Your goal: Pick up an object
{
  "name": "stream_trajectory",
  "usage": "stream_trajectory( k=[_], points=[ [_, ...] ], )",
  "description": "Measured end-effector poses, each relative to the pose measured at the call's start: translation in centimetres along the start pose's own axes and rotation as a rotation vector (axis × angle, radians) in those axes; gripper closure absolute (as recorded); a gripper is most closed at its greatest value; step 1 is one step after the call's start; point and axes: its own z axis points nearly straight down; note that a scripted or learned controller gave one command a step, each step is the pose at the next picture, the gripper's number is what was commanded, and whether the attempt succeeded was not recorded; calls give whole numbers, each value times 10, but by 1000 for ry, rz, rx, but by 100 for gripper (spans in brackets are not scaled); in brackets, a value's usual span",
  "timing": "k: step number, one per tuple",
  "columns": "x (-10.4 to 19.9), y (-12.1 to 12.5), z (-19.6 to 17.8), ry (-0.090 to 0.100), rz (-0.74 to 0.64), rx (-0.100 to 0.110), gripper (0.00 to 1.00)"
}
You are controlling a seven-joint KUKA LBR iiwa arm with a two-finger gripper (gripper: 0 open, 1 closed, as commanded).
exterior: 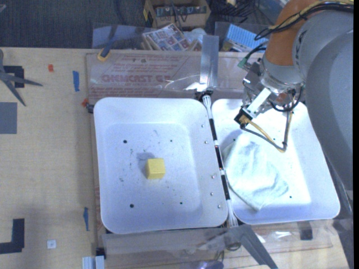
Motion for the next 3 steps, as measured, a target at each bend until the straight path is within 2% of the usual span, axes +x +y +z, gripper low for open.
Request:
stream_trajectory(
  k=[1, 2, 3],
  points=[
    [0, 0, 0, 0, 0, 0, 0],
    [2, 0, -11, 0, -3, -2, 100],
    [-42, 30, 18, -1, 482, 2, 100]
  ],
)
